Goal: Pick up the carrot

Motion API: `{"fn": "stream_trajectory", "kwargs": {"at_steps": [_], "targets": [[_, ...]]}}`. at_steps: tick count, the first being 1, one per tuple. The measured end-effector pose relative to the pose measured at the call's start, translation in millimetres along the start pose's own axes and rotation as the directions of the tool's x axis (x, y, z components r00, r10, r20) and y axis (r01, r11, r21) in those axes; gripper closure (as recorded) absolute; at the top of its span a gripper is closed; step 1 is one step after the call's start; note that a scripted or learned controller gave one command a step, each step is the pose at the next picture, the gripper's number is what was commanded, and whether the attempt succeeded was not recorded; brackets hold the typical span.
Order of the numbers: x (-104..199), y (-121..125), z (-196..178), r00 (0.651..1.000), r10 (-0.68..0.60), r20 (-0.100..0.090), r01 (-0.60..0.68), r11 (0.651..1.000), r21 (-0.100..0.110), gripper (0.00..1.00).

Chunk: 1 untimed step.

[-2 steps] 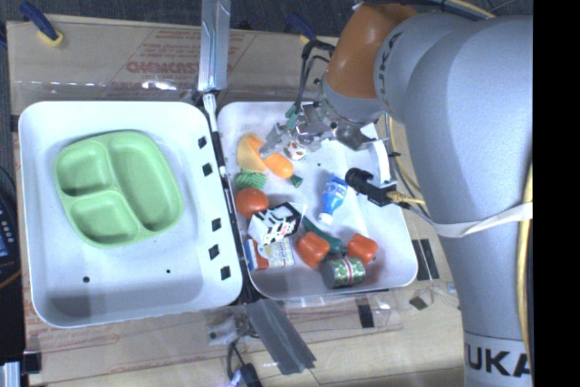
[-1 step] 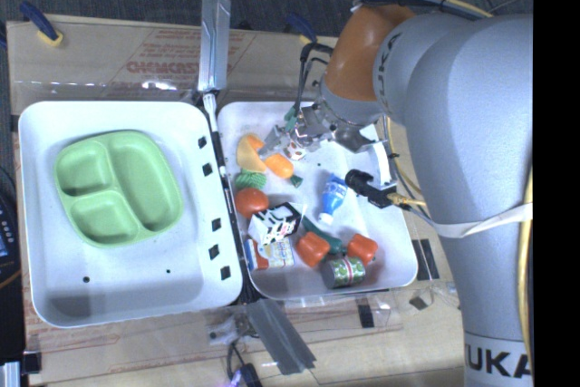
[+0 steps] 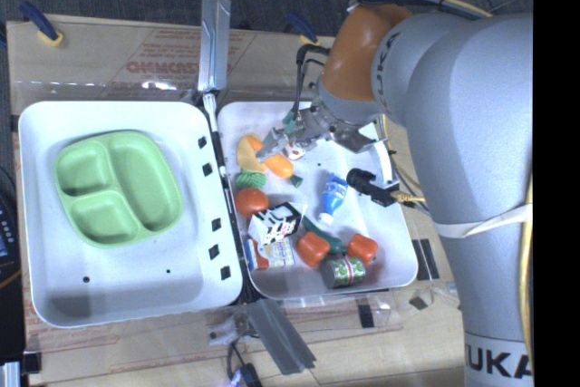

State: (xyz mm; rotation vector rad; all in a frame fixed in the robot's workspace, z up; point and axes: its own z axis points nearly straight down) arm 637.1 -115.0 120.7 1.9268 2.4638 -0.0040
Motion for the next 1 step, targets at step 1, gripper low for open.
{"fn": "stream_trajectory", "kwargs": {"at_steps": [1], "targets": [[-0.3, 8.6, 0.1, 0.992, 0.124, -0.009, -0.124, 0.992, 0.008, 0.00]]}}
